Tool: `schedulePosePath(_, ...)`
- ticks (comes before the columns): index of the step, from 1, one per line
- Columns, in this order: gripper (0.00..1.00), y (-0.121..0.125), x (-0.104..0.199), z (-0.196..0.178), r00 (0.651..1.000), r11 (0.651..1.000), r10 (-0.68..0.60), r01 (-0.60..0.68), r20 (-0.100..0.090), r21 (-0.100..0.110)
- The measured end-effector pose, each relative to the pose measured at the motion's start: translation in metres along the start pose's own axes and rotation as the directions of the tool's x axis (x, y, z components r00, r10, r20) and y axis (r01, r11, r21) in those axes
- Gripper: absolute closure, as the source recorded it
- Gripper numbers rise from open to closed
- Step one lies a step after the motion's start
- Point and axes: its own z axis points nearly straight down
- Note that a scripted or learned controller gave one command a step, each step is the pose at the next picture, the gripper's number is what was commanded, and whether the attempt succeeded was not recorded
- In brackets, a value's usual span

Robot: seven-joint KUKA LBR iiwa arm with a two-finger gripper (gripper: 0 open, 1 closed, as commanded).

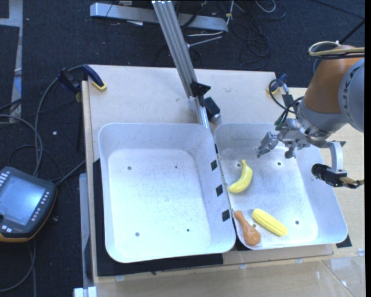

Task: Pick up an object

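Lowest in frame, a carrot and corn cob are seen; above the banana, the gripper is spread, ungrasping.

Pale wooden tabletop on a dark carpeted floor, seen from above.

The tabletop is a light beige board, evenly lit with soft shadows. Around it lies dark speckled floor. Left of the tabletop, black cables loop across the floor to a grey handheld control pendant with a screen. A slanted aluminium rail rises over the tabletop's far edge, from a grey metal base behind it, among more loose cables. Yellow-tipped clamps grip the tabletop's far corners.
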Motion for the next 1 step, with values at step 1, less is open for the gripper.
schedulePosePath(1, 0.0, 0.0083, -0.0018, 0.0559, 1.0, 1.0, 0.0, 0.0, 0.0, 0.001)
